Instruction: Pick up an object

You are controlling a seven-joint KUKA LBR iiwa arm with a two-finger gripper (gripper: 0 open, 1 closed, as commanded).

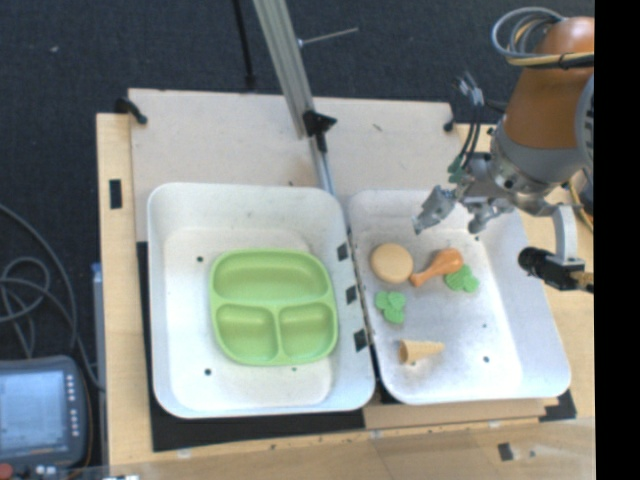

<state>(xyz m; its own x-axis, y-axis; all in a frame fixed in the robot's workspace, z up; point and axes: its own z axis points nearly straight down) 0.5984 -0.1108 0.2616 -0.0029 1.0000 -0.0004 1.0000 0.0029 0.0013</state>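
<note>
Claw (456, 214) open above drumstick (438, 266), bun (391, 262) beside it.

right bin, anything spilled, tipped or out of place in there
Nothing stands out. The right bin holds a tan bun, an orange drumstick, two green pieces and a cone lying on its side, all loose and apart. The tool hovers open above them, holding nothing.

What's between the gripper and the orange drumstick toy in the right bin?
Nothing visible. The gripper hangs above the right bin, with the orange drumstick toy just below it in the view. The tan round bun and green pieces lie beside it, not across the path.
</note>
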